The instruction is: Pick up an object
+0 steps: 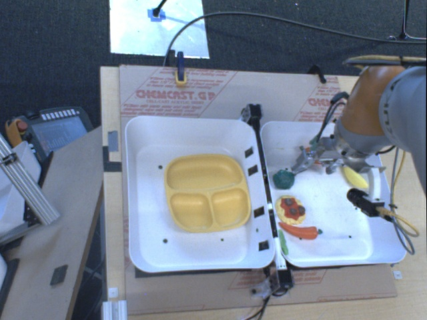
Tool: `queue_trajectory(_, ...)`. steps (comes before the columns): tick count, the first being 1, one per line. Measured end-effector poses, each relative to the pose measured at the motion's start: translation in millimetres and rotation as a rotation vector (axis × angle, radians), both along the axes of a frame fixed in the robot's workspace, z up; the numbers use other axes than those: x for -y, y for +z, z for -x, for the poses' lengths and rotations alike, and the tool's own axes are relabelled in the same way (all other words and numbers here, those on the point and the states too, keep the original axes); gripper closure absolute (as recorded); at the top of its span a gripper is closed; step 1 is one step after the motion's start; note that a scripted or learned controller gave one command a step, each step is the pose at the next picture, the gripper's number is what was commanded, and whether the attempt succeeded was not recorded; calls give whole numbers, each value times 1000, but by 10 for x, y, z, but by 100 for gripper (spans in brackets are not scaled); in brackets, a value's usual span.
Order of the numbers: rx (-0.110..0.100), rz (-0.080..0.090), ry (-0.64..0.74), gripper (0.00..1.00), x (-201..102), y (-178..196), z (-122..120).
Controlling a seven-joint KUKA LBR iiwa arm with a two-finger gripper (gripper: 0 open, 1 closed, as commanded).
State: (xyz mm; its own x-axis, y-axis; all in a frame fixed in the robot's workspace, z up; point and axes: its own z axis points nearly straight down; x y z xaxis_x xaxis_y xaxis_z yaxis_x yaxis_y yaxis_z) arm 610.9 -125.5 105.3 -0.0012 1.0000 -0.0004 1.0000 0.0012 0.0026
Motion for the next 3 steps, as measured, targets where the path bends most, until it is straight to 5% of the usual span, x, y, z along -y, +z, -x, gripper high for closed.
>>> queue_trajectory(1, -1, 0, 0, 100, 1, 93, 5)
queue_trajectory(3, 4, 1, 3, 100, -91, 1303, 52)
